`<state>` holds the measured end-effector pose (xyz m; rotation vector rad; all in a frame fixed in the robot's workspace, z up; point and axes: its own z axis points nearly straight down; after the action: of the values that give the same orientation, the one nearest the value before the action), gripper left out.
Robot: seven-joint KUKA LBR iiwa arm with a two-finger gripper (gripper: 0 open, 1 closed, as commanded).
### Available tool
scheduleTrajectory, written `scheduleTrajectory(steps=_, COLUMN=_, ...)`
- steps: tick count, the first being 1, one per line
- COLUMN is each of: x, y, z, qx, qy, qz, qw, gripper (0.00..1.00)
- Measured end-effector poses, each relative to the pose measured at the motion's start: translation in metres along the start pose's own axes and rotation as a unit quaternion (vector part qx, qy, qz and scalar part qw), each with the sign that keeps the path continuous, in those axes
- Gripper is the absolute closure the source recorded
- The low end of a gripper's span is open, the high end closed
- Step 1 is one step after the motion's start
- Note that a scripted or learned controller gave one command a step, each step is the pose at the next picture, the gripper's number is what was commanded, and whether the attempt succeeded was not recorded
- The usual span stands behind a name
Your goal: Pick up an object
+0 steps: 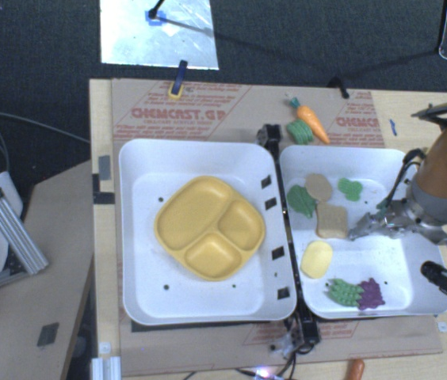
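Beside toast slice (333,221), hand (358,231)

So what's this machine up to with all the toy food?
A robot arm reaches into the right bin from the right, with its gripper low beside a tan bread-like piece. It is meant to pick something up, but nothing shows between its fingers yet. Around it lie a yellow piece, green pieces, a purple grape bunch and a round tan piece. The left bin holds a yellow divided plate. A toy carrot sits outside the bins.
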<state>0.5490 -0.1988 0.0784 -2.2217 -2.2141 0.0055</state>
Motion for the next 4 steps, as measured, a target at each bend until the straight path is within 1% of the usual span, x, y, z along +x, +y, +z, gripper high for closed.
scheduleTrajectory(steps=1, x=0.002, y=0.004, z=-0.017, qx=-0.006, qy=-0.001, qz=-0.002, qw=1.0000, gripper=1.00)
scheduleTrajectory(steps=2, x=0.026, y=-0.066, z=-0.005, qx=-0.001, qy=0.001, qz=-0.001, qw=1.0000, gripper=1.00)
scheduleTrajectory(steps=3, x=0.037, y=-0.055, z=-0.005, qx=-0.004, qy=0.000, qz=-0.004, qw=1.0000, gripper=1.00)
scheduleTrajectory(steps=4, x=0.036, y=-0.055, z=-0.016, qx=-0.005, qy=-0.001, qz=-0.003, qw=1.0000, gripper=1.00)
